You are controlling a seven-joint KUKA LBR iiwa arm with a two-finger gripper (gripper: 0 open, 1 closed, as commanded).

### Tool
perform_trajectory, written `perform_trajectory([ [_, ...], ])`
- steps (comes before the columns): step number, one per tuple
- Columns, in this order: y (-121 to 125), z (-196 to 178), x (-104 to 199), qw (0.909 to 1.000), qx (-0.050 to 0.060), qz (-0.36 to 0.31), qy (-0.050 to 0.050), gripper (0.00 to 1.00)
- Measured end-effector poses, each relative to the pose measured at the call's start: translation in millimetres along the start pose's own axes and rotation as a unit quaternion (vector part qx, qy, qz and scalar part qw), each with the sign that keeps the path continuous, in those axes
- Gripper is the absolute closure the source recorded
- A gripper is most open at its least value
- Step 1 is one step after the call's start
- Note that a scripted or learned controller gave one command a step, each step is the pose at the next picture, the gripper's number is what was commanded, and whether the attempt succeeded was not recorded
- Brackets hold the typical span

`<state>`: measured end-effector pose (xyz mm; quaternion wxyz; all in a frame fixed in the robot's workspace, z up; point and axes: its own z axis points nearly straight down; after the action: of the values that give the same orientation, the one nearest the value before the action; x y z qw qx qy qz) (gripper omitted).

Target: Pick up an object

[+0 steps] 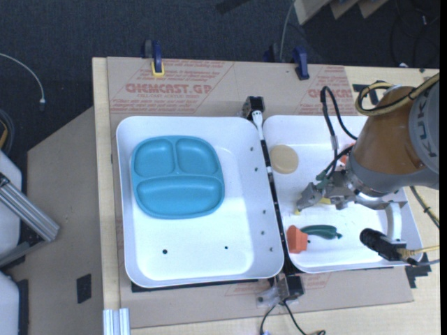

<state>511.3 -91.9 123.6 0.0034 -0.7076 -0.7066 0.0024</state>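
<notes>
My gripper hangs over the middle of the right bin, reaching in from the right. A round tan disc lies up and to the left of it, near the bin's left wall. Just below the gripper lies a slim dark green object, and a small orange block sits beside it at the bin's front left corner. Nothing shows between the gripper and these things; it appears to be apart from all three.
The left bin holds a blue divided plate in its back half. A black divider rail runs between the two bins. Blue clamps hold the cardboard sheet at the bench's back edge.
</notes>
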Motion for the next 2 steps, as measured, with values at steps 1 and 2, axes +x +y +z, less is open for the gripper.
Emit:
perform_trajectory([
  [1,2,-14,0,1.0000,-0.005,0.000,-0.001,1.00],
  [2,1,-74,7,1.0000,-0.007,-0.001,-0.001,1.00],
])
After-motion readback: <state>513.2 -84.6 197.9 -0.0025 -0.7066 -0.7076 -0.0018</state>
